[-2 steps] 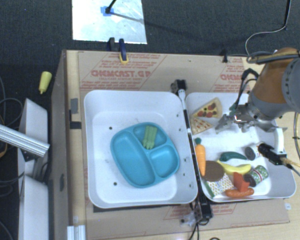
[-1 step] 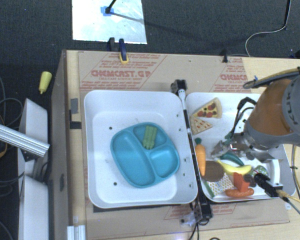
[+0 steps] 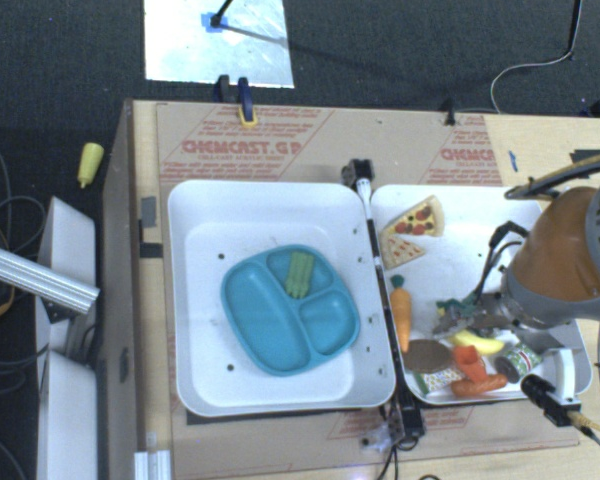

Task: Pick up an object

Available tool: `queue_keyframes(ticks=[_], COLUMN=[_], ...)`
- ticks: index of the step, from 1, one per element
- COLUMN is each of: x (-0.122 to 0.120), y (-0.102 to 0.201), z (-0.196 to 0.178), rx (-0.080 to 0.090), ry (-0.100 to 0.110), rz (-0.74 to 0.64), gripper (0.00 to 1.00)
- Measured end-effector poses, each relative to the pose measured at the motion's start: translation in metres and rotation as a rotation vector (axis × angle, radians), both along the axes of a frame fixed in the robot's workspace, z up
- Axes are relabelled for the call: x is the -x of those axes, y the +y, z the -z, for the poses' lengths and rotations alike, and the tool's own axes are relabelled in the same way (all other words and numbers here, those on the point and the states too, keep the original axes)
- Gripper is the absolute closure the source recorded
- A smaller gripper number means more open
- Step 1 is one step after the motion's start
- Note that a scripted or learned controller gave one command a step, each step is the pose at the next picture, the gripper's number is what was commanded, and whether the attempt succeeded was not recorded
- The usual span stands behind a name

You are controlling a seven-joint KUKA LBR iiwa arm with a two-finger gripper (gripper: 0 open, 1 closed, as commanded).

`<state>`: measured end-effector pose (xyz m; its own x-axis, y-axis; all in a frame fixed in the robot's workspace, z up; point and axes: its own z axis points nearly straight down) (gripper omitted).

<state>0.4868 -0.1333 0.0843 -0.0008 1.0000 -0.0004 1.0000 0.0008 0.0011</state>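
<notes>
On the table [image 3: 310, 138], going left to right:

1. Left bin [image 3: 205, 268], white and shallow, is sitting beside its twin. A teal divided plate [image 3: 280, 313] is lying in its middle, turned at a slant. A green ridged piece [image 3: 300, 273] is resting in the plate's far compartment.

2. Right bin [image 3: 460, 213], white, is touching the left bin along a dark seam. A pizza slice [image 3: 417, 220] is lying at the bin's far left corner, with a second flat wedge [image 3: 403, 252] just near of it. A carrot [image 3: 401, 313] is lying lengthwise along the left wall, green top pointing far. A brown oval piece [image 3: 428, 355] is sitting just near of the carrot, with a speckled grey piece [image 3: 438, 379] touching its near edge. A yellow banana-like piece [image 3: 478, 342] is lying to the right of the brown piece. An orange-red piece [image 3: 470, 365] is sitting just near of the yellow one, and a thin red piece [image 3: 477, 387] is lying along the near wall. A small can [image 3: 520, 363] is lying on its side to the right of those.

3. Gripper [image 3: 462, 314] is hanging low over the right bin, just far of the yellow piece; whether it is spread or pressed together cannot be told. The arm [image 3: 570, 258] is reaching in from the right, its orange band covering the bin's right part.
</notes>
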Motion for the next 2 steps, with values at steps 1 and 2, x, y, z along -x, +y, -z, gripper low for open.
queue_keyframes(ticks=[1, 2], x=[-0.002, -0.063], y=[0.001, 0.084], z=[-0.011, -0.101], rx=[-0.001, -0.002], ry=[-0.004, -0.003], rz=[-0.002, -0.004], gripper=[1.0, 1.0])
